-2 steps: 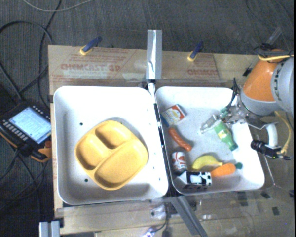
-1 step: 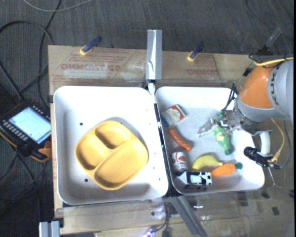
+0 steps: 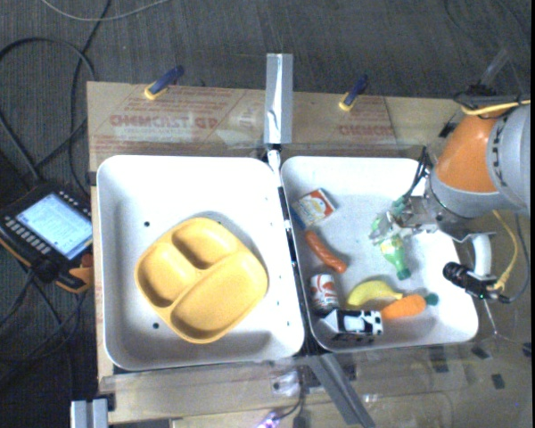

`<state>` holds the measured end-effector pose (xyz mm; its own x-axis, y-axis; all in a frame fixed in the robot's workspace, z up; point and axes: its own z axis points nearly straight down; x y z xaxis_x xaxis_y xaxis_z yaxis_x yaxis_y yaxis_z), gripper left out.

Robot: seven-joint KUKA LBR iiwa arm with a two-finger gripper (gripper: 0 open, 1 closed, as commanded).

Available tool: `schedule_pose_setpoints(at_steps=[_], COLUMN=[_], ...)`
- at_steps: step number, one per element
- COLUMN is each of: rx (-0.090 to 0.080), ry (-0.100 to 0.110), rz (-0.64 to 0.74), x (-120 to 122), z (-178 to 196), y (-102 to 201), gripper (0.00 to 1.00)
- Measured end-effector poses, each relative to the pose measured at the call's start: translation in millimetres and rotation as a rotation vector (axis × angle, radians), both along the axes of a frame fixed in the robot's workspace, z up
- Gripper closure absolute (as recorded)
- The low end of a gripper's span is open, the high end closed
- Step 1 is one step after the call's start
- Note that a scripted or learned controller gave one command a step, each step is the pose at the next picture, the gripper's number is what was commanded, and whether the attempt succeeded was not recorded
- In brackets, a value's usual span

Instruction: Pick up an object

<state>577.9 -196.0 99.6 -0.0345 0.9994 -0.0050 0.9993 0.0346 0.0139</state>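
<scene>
Camera view, working from the near edge of the table back: you have a black-and-white toy cow [image 3: 358,322] against the front wall of the right bin [image 3: 446,328]. Just behind it sit a small red-and-white can [image 3: 324,290], a yellow banana [image 3: 375,291] and an orange carrot [image 3: 405,306] with a green tip, the carrot touching the banana's right end. Further back, an orange-red sausage-shaped piece [image 3: 326,251] lies at a slant near the divider between the bins. To its right, a green-and-clear bottle-like item [image 3: 394,254] lies under the gripper [image 3: 403,217], which hovers at the bin's right side; you cannot tell from this angle whether it is parted or closed, nor whether it touches the item. A small orange-and-white carton [image 3: 314,207] rests toward the back of the same bin. The grey arm with its orange band [image 3: 468,159] enters from the right. In the left bin [image 3: 116,239], a yellow divided plate [image 3: 201,278] sits tilted near the centre. Behind both bins, two blue-and-yellow clamps [image 3: 163,82] hold a cardboard sheet [image 3: 187,119]. A handheld pendant [image 3: 46,234] lies on the floor beside the left bin.
</scene>
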Motion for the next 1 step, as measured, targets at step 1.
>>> schedule_pose_setpoints(at_steps=[1], rx=[0.0], ry=[0.015], rz=[0.211], x=[22.7], z=[76.5], y=[-26.7], gripper=[1.0])
